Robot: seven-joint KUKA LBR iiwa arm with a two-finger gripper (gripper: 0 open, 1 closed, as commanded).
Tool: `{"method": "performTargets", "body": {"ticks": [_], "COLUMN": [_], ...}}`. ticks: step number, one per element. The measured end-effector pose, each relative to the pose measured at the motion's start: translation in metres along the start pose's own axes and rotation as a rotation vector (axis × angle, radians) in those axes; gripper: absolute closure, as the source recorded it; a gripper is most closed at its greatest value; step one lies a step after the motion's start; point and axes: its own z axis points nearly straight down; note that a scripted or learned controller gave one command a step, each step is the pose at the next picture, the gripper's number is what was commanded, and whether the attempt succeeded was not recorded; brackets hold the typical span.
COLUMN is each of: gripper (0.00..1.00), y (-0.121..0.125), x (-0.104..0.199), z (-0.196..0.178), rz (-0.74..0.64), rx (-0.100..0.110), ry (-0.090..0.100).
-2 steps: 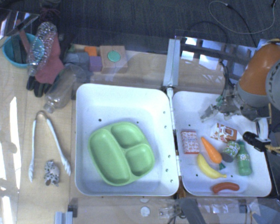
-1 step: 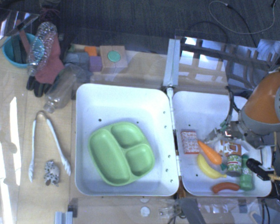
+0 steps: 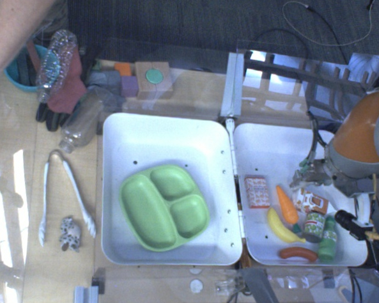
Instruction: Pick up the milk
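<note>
A small white carton with orange-brown print, which I take for the milk (image 3: 316, 202), lies in the right bin (image 3: 267, 143) near its right side. My gripper (image 3: 308, 175) hangs just above and to the left of the carton, at the end of the grey arm with the orange band (image 3: 364, 129). Nothing visible is held in it. The arm hides the carton's far edge.
Around the carton lie a carrot (image 3: 286, 205), a banana (image 3: 281, 227), a small can (image 3: 313, 224), a green bottle (image 3: 329, 241) and a sausage (image 3: 298, 253). A red patterned box (image 3: 256, 191) sits by the bin's left wall. The left bin holds a green divided plate (image 3: 165, 206).
</note>
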Motion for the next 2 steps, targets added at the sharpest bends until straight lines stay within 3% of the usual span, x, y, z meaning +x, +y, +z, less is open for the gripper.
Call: {"method": "performTargets", "body": {"ticks": [1, 2], "gripper": [0.00, 0.00], "y": [0.000, -0.048], "x": [0.000, -0.038], "z": [0.000, 0.011], "rz": [0.000, -0.082], "rx": [0.000, 0.007], "ry": [0.000, -0.001]}}
